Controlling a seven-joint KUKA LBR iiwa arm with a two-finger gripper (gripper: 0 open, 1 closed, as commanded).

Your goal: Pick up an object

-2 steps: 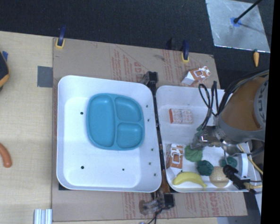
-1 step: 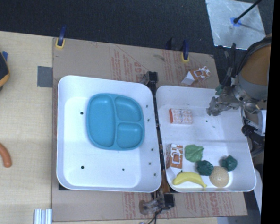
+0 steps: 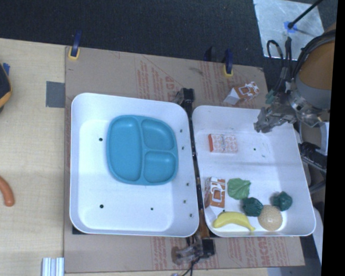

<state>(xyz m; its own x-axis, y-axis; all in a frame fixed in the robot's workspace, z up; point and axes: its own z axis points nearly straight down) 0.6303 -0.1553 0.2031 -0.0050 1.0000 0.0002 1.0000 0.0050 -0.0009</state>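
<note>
Near edge: banana lies at the front rim of the right bin, long axis across the view, tips left and right, curve bowed upward.
Far left: sausage on the bare desk, well apart from both bins.
Left bin: holds a blue divided plate, flat.
Right bin, front row: carton, green leaf, dark green piece, beige ball, second dark green piece, all close together.
Right bin, middle: snack packet, alone, long axis left-right.
Gripper: at the bin's back right corner, nothing between the fingers; open or closed, cannot tell.
Step in hand: approach, nothing chosen yet.
Advice: the packet looks the safest target; close across its short side.
</note>
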